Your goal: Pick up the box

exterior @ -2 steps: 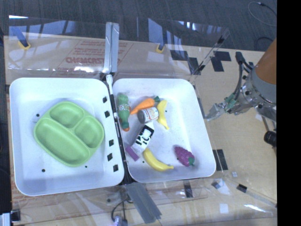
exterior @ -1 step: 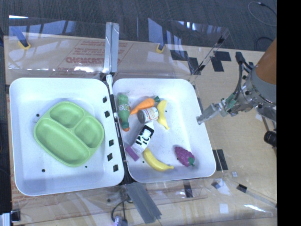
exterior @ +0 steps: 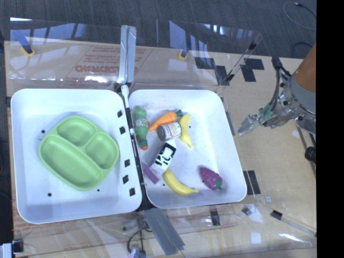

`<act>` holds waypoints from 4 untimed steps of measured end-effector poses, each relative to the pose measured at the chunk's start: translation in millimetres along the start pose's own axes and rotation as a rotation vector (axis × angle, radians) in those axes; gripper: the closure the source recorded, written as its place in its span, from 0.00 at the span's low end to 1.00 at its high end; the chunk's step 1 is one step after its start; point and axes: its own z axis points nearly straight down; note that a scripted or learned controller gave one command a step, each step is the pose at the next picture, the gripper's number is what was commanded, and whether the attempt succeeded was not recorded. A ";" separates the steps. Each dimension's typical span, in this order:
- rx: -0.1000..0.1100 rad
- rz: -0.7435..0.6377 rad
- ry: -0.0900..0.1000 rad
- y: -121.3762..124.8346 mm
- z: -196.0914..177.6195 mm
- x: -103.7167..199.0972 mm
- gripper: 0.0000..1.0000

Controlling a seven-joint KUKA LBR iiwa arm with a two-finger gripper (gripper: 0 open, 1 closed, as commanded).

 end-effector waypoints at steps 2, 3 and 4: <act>-0.004 -0.005 -0.005 1.7 -10.5 -0.6 1.00; -0.004 -0.005 -0.005 1.7 -10.6 -0.5 0.00; 0.004 -0.324 0.011 1.7 -56.3 20.2 0.00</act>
